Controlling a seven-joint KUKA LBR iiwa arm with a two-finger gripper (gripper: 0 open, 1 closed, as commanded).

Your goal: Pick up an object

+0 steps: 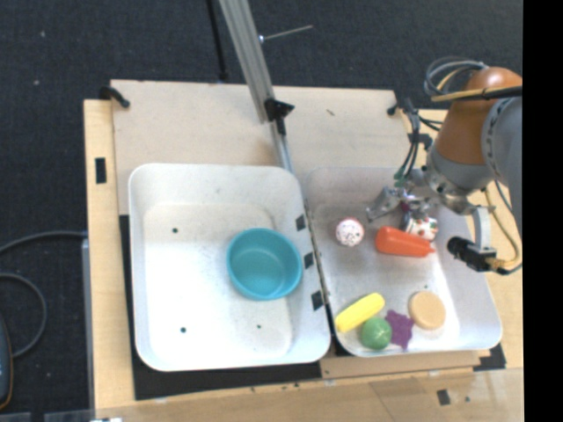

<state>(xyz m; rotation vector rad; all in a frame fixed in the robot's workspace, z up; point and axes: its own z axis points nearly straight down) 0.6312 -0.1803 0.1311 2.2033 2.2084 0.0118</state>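
My gripper (pixel 398 207) is over the back of the right bin (pixel 471 323) and is open, with nothing between its fingers. An orange carrot-shaped toy (pixel 403 243) lies just in front of it. A small white and red object (pixel 426 229) sits beside the carrot's right end, close to the gripper. Left of the gripper rests a white ball with pink speckles (pixel 350 232). At the bin's front lie a yellow oblong toy (pixel 360 311), a green ball (pixel 376 333), a purple piece (pixel 401 327) and a tan round disc (pixel 427 309).
The left bin (pixel 167 236) holds a blue bowl (pixel 264 264) near its right side. A metal pole (pixel 251 51) slants down from the top to the gap between the bins. The grey arm with its orange band (pixel 479 112) enters from the right.
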